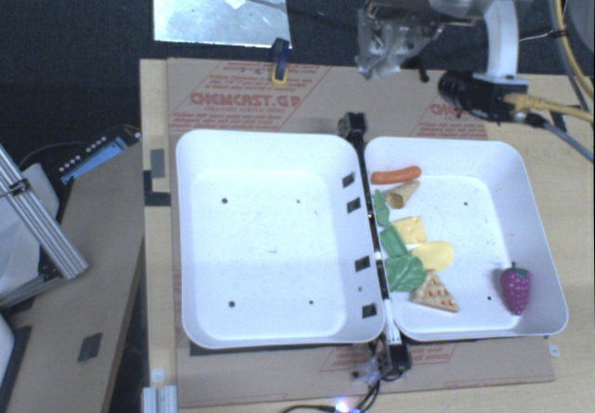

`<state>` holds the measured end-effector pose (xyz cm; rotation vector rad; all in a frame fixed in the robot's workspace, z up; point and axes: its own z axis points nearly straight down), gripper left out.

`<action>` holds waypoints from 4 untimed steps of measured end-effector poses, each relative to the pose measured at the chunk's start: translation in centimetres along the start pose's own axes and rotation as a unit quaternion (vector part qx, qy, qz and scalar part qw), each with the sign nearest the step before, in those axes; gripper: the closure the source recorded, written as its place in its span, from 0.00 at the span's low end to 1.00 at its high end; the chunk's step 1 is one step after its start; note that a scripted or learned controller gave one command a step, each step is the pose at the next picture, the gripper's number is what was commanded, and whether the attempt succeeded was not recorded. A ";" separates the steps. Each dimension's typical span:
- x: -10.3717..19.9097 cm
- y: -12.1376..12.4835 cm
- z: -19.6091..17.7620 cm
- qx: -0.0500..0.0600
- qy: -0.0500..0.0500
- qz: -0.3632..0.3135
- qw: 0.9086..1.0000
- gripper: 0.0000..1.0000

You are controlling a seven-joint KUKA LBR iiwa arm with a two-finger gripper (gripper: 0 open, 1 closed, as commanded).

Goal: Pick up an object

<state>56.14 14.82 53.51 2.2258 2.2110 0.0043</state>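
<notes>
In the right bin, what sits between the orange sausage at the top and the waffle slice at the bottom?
In the camera view, between the sausage and waffle slice lie green leafy pieces and yellow pieces.

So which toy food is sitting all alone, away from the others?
The purple plastic grape bunch, near the right bin's front right corner. The other toy foods are bunched along that bin's left side.

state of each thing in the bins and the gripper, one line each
gripper: raised behind the bins, holding nothing visible
hot dog: lying flat, right bin
grapes: lying apart, near right wall
waffle slice: flat, touching green leaf
left bin: level on bench
</notes>
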 end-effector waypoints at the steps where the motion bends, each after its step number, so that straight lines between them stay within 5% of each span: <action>1: -5.4 6.4 0.1 0.001 0.000 -0.001 1.000 1.00; 2: -19.9 6.6 1.1 0.001 -0.002 0.003 1.000 1.00; 3: -22.4 -8.1 11.7 0.009 0.002 -0.001 1.000 1.00; 4: -16.0 -7.5 20.7 0.005 0.001 -0.008 1.000 1.00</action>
